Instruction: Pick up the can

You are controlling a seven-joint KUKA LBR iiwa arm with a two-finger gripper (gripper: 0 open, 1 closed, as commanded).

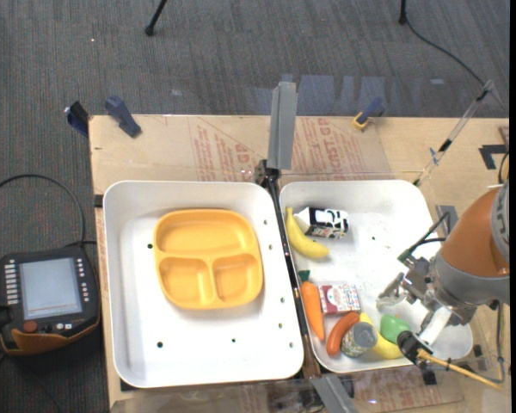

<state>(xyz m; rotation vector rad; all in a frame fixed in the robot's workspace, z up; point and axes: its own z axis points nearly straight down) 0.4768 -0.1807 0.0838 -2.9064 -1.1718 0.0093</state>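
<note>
The can [359,339] stands upright near the front edge of the right bin [387,198], its grey lid facing up. A red sausage-shaped toy [340,333] touches its left side and a yellow piece [383,348] lies at its right. My gripper [399,320] hangs low just right of the can, over a green toy [395,328]. Its fingers are spread, one behind the green toy and one in front of it. The gripper is open and is not touching the can.
The right bin also holds a banana [305,237], a black-and-white carton [328,222], a carrot [313,310] and a red box [339,298]. A yellow divided plate [209,257] sits in the left bin [129,317]. A teach pendant [45,292] lies left of the bench.
</note>
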